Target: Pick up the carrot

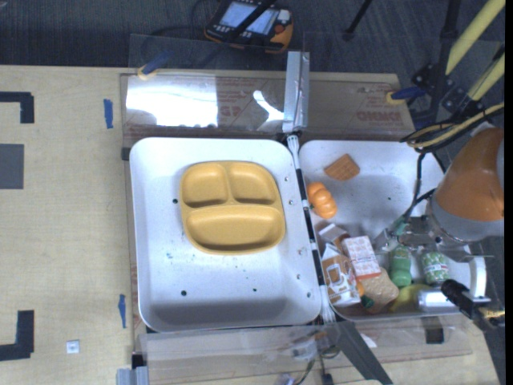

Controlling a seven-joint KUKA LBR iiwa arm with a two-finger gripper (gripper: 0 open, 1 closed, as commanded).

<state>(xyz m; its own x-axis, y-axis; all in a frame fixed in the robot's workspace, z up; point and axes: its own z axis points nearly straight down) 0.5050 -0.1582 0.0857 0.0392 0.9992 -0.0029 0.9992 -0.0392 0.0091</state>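
Observation:
The carrot (322, 200) is a short orange piece lying against the left wall of the right bin (377, 184), in its upper half. The grey arm with its orange band (478, 184) comes in from the right. Its gripper (417, 253) hangs low over the lower right part of that bin, among two green items (401, 268), well to the right of and below the carrot. Nothing orange shows at the gripper.
A flat orange cracker-like piece (342, 168) lies above the carrot. Small cartons (359, 257) and other toy food crowd the right bin's lower edge. The left bin (152, 239) holds a yellow divided plate (232, 207). Cables run behind the arm.

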